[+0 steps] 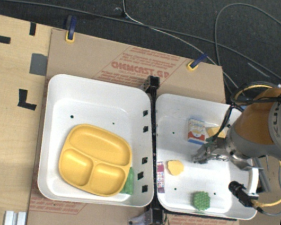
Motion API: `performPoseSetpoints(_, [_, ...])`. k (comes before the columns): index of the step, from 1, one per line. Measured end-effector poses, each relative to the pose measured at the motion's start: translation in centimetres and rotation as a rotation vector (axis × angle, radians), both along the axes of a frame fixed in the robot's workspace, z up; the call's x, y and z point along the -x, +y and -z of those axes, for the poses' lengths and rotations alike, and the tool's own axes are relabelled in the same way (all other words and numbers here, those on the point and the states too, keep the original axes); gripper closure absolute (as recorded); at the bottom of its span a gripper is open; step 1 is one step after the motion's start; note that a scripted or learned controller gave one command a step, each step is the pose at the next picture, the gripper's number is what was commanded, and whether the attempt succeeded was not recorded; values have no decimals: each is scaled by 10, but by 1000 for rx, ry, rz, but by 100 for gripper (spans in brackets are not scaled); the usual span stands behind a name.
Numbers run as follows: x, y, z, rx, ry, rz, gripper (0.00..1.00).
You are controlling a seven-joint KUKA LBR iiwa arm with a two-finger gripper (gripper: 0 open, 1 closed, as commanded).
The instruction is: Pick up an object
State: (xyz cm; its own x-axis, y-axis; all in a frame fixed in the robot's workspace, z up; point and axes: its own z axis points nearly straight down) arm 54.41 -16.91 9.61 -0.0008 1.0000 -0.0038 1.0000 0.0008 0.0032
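My gripper point(201, 155) hangs low in the right bin point(184, 109), near its right side, below the orange-banded wrist. A small white and blue box point(197, 130) lies just up and left of it. A yellow piece point(214, 131) peeks out beside the box, partly hidden by the arm. A round yellow object point(175, 167) lies left of and below the gripper. A green bumpy object point(201, 200) rests near the bin's front edge. A pink and white wrapper point(159, 174) lies along the left wall.
The left bin point(59, 87) holds a yellow divided tray point(94, 159) with a green item point(129, 181) tucked at its right edge. A black divider point(151, 122) separates the bins. Cables run across the dark background behind the bench.
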Motion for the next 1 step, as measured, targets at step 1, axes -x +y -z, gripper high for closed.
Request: performPoseSetpoints(1, [0,-6,-44,-3,1,1,100])
